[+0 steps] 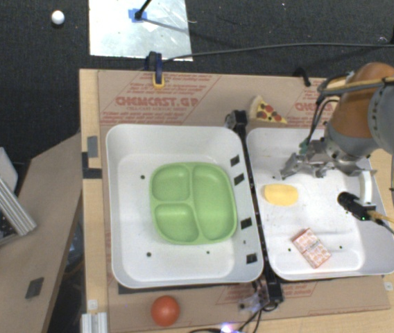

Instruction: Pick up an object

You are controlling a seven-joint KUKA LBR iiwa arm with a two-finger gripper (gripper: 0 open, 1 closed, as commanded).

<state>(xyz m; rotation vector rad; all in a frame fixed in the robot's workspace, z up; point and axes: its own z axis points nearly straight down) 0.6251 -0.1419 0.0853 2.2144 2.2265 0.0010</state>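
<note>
Camera view. The arm [384,116] reaches in from picture-right, and the claw [306,166] sits low over the far half of the right bin [384,252]. Whether the claw is apart or together cannot be told from this angle, and nothing is seen clamped in it.

A yellow lump [280,195] lies on the bin floor just nearer the camera than the claw and slightly to picture-left of it. It is close to the claw, though contact cannot be confirmed. A pink block [311,248] lies flat in the same bin, well apart from the claw, toward the near rim.

The left bin [127,158] stands to picture-left of the claw, touching the right bin along its side. A green tray [191,201] with three compartments lies in its middle.

On the worktop [183,96], a pizza slice [266,111] lies beyond the claw and to its picture-left, outside the bins near the far rim. An orange ball [164,311] rests far from the claw, in front of the left bin.
</note>
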